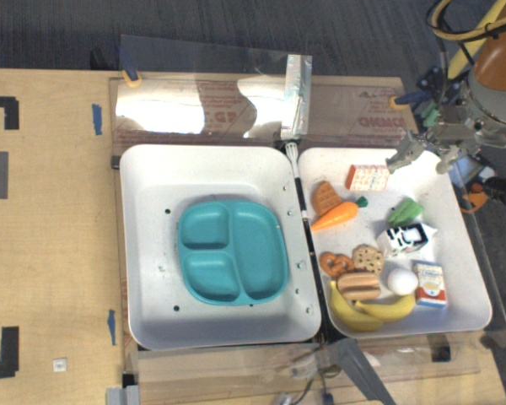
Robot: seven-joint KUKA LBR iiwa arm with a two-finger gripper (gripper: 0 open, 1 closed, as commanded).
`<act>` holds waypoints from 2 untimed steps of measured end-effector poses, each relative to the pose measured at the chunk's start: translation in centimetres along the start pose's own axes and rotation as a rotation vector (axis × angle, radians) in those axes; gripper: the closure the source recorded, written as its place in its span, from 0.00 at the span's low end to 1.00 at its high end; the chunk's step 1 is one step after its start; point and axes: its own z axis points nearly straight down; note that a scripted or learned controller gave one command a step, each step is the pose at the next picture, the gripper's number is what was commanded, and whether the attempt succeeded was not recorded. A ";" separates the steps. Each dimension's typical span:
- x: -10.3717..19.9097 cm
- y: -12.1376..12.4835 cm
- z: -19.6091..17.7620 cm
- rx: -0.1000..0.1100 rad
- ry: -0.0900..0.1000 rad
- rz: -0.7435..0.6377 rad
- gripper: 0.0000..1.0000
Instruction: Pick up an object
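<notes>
- Starting nearest the camera in the right bin [476, 289], a banana [367, 313] curls along the near wall, with a hot dog [359, 286] and a white egg [401, 280] resting on its inner curve and a small carton [430, 283] just to their right.
- Just beyond, a pretzel [332, 264] and a cookie [367, 257] touch each other, and a black-and-white toy [405, 237] lies to their right with a green piece [407, 208] beside it.
- Farther in, a carrot [337, 214] lies by a bread slice [325, 196] close to the dividing wall, and a red-and-white box [367, 177] sits near the far wall, apart from the crowd, so it looks the easiest pick.
- The left bin [143, 226] holds a teal divided tray [234, 252], probably a place for sorted items.
- Farthest off, the gripper [422, 156] hangs over the right bin's far right corner, its two fingers spread apart with nothing between them, just right of the box; I judge the grasp not yet begun.
</notes>
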 end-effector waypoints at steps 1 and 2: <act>3.7 6.0 11.5 0.011 0.001 0.055 0.00; 3.6 6.2 17.5 -0.011 -0.002 -0.002 0.00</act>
